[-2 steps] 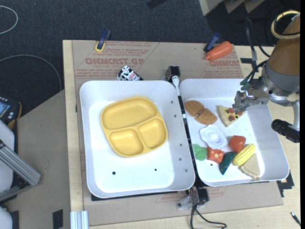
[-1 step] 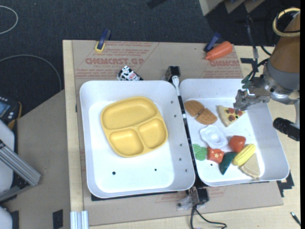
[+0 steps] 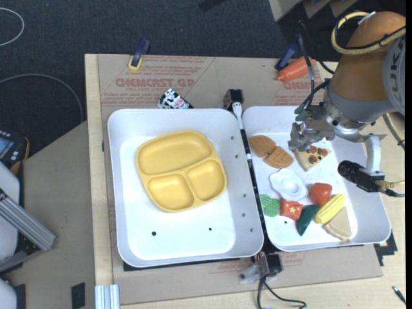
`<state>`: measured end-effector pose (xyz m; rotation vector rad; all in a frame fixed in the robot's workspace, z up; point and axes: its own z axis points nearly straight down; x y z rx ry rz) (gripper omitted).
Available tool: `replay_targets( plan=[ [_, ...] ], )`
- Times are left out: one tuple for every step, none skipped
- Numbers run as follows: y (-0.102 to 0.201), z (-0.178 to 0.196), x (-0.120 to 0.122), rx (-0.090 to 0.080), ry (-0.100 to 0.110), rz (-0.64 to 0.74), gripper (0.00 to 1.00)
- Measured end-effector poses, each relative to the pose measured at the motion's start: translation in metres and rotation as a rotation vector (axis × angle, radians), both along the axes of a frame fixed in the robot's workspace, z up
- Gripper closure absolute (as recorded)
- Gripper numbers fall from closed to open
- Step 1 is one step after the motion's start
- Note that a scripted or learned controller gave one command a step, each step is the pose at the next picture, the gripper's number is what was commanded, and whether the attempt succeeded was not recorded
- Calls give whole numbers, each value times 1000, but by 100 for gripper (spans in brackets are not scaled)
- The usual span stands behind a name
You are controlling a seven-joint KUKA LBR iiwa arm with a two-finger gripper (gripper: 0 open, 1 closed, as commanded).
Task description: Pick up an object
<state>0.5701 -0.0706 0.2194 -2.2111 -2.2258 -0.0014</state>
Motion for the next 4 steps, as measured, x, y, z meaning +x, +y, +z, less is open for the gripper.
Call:
replay_targets(
  plan=[
    [61, 8, 1, -1, -4, 1, 100],
    [114, 11, 21, -2, -6, 1, 100],
    [155, 10, 22, -2, -5, -1, 100],
    [157, -4, 15, -4, 3, -6, 100]
  ],
)
